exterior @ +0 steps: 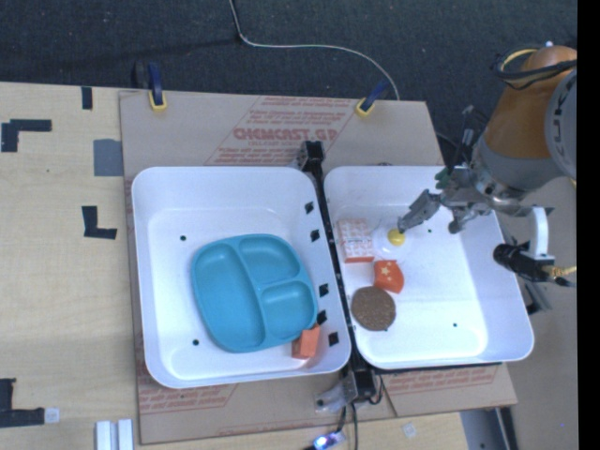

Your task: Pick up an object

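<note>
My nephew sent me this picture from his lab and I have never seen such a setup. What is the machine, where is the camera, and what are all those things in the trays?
The camera is fixed above the bench, looking down at a slant. On the right is a robot arm, grey and orange, reaching in; its gripper hangs over the right bin, near a small yellow piece.

That bin also holds a white card with a red pattern, an orange-red block and a brown disc.

The left bin holds a blue divided plate and a small orange piece.

Nothing can be seen held.

Tray [251, 291] in left bin [155, 204]
</note>
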You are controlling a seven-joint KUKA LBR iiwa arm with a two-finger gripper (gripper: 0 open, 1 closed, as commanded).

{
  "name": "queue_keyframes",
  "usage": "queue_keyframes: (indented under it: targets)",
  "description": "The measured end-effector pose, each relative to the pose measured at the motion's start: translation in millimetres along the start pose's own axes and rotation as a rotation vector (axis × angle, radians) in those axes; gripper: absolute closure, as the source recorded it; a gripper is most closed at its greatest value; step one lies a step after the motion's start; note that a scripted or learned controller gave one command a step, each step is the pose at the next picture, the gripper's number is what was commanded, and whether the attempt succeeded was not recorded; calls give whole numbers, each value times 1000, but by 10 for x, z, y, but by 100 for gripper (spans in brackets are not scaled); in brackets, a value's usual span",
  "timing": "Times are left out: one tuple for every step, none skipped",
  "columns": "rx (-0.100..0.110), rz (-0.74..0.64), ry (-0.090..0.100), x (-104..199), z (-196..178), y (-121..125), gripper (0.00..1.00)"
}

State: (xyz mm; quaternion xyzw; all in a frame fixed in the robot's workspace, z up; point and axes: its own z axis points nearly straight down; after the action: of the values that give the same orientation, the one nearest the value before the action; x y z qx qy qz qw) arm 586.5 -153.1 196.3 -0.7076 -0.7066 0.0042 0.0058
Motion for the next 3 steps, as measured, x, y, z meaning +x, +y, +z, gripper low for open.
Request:
queue_keyframes:
  targets:
    - [-12,-3,-2,2,-65,29,0]
    - [-6,-2,-2,22,582,-7,0]
    - [-13,-3,-4,27,1109,-3,0]
